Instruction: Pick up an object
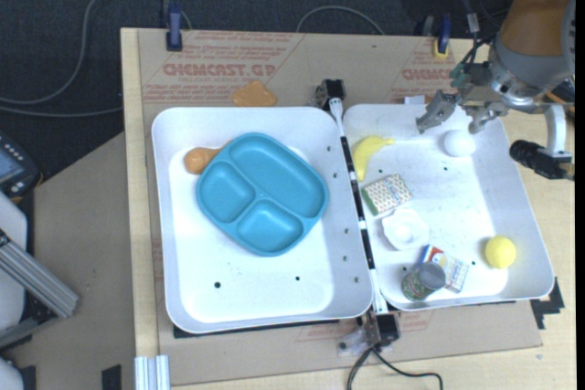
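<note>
My gripper [454, 121] hangs over the far edge of the right bin [521, 196], open, with its two fingers spread wide. A small white ball [455, 142] lies on the bin floor just below and between the fingertips, and nothing is held. In the same bin lie a yellow banana-shaped piece [368, 151], a patterned little box [386, 193], a white round lid [404, 229], a tin can [421, 281] next to a small colourful carton [452, 273], and a yellow ball [499, 252].
The left bin [183, 269] holds a blue divided plate [262, 193] and an orange object [196, 161] tucked at the plate's left edge. An orange scrap [254, 94] lies on the board beyond that bin. A black clamp [331, 91] stands between the bins' far corners.
</note>
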